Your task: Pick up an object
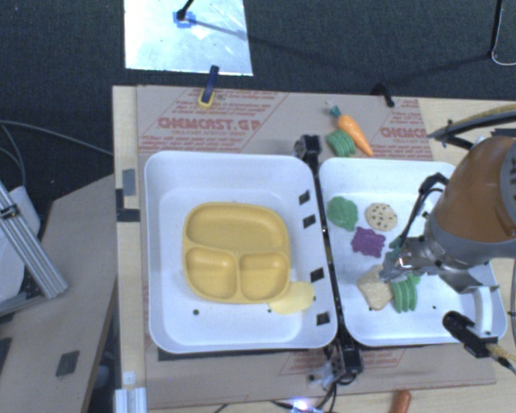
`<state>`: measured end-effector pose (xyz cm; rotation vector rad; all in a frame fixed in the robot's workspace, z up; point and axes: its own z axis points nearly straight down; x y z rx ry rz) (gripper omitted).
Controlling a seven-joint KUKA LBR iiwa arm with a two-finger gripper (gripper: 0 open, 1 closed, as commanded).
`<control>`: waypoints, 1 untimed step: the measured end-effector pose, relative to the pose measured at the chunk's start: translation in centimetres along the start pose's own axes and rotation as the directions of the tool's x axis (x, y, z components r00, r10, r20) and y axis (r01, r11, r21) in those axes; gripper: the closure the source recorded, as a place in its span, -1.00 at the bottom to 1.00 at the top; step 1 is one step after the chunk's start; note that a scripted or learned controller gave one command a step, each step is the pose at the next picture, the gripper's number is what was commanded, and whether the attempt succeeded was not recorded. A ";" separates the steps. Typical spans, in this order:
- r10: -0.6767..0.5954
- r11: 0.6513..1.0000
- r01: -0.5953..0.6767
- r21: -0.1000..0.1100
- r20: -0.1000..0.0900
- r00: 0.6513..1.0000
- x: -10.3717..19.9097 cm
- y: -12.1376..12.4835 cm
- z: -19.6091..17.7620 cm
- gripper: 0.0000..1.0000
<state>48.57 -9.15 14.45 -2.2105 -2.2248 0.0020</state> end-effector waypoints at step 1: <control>0.010 1.000 -0.010 -0.008 0.007 1.000 -6.1 0.0 -2.6 1.00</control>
